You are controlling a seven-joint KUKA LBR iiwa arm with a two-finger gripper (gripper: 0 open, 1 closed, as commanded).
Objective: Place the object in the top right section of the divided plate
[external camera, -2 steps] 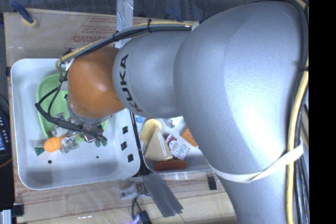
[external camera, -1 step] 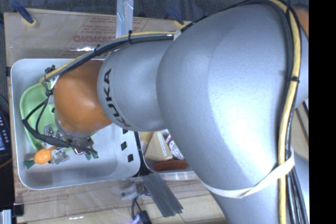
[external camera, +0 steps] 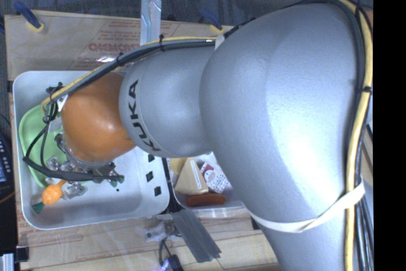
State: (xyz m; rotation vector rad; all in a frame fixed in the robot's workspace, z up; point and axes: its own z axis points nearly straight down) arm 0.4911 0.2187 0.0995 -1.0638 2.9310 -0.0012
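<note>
Arm [external camera: 254, 105] dominates the scene: the large grey metal robot arm reaches in from the right and covers most of the two bins, its orange band [external camera: 92, 120] sitting above the wrist over the left bin. The left shallow white bin [external camera: 95, 209] rests on the wooden table [external camera: 76, 35], and a light green divided plate [external camera: 35, 130] lies along its left side, mostly hidden beneath the wrist and the black cables that loop around it. Below the orange band, the metal gripper [external camera: 79, 182] hangs low over the near-left part of the bin, close to the near edge of the plate. Whether its fingers are spread or closed cannot be told, since the wrist hardware and cables hide them. A small orange carrot-shaped toy with a green tip [external camera: 49, 195] lies just beside the gripper, on its near-left side, at the near edge of the green plate; whether it rests on the plate or on the bin floor is unclear, and nothing shows it clasped by the gripper. In the right shallow white bin [external camera: 216, 207], a pale yellow wedge-shaped block [external camera: 189, 179], a small red and white packet [external camera: 212, 178] and a brown sausage-shaped toy [external camera: 206, 200] lie close together near its near-left corner. A silver upright post [external camera: 151, 19] stands at the far side of the table.
</note>
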